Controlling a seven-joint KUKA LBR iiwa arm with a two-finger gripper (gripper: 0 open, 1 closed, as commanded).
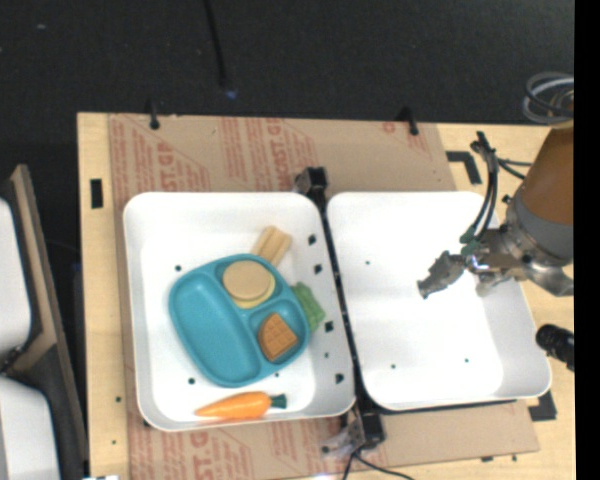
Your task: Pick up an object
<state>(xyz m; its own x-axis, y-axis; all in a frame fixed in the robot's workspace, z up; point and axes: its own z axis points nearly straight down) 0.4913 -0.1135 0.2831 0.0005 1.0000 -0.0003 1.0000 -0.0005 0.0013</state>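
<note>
In the left bin (150,228) lies a blue divided plate (215,328) carrying a round tan cookie (249,282) and a brown waffle piece (277,337). A tan wooden block (272,244) rests at the plate's upper edge, a green piece (310,306) pokes out at its right side, and an orange carrot (238,405) lies near the bin's front. My gripper (438,276) hovers over the right bin (400,368), reaching in from the right, with nothing seen between its fingers.
A black clamp (311,181) sits at the top of the seam between the bins. Cardboard (230,148) covers the bench beneath them. Cables (490,168) trail near the arm at the upper right.
</note>
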